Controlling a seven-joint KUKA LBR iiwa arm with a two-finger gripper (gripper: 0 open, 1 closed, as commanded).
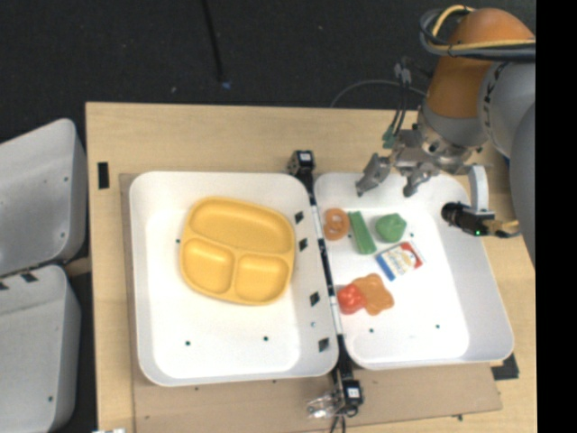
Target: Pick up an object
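The gripper point(393, 179) hangs over the far edge of the right bin point(451, 327), its two fingers spread wide with nothing between them. Below it, in the bin's far left part, lie a small orange piece point(335, 225), a green block point(361, 232) and a round green object point(391, 227). Nearer the middle sit a red-and-white packet point(399, 261) and an orange-and-red toy point(364, 296). The left bin point(171, 341) carries a yellow divided plate point(238, 250)
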